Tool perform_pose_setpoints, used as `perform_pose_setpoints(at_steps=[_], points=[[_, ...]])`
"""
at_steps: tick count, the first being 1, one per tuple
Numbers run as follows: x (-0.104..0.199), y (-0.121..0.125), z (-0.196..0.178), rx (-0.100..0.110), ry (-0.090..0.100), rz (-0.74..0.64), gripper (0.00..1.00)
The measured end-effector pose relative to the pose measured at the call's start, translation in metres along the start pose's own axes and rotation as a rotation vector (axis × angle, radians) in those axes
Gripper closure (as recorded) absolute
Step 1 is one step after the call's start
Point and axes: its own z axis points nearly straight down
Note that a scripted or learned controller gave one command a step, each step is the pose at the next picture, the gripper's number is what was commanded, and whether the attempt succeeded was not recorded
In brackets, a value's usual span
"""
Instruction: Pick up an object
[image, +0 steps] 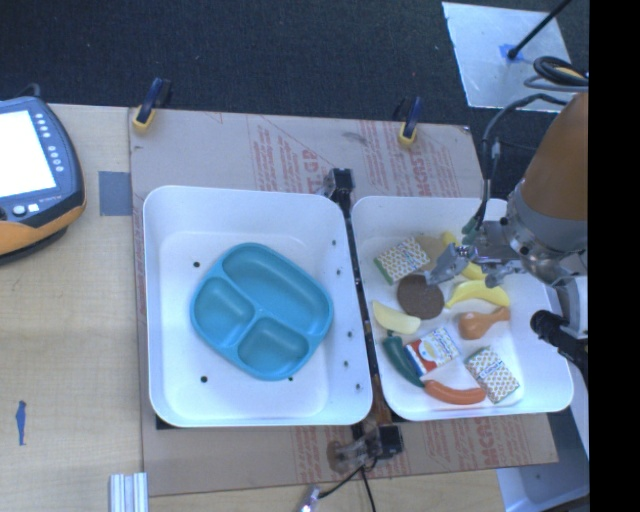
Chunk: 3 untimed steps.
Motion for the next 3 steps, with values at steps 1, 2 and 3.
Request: perform_pose_setpoints(at_steps=[1, 2, 3], points=[[-0.039, 0.017, 0.132, -0.004, -0.003, 0.000, 0.00], [-0.016, 0.074, 0.131, -0.006, -0.003, -0.002, 0.00], [-0.016, 0.075, 0.120, -0.005, -0.003, -0.004, 1.00]])
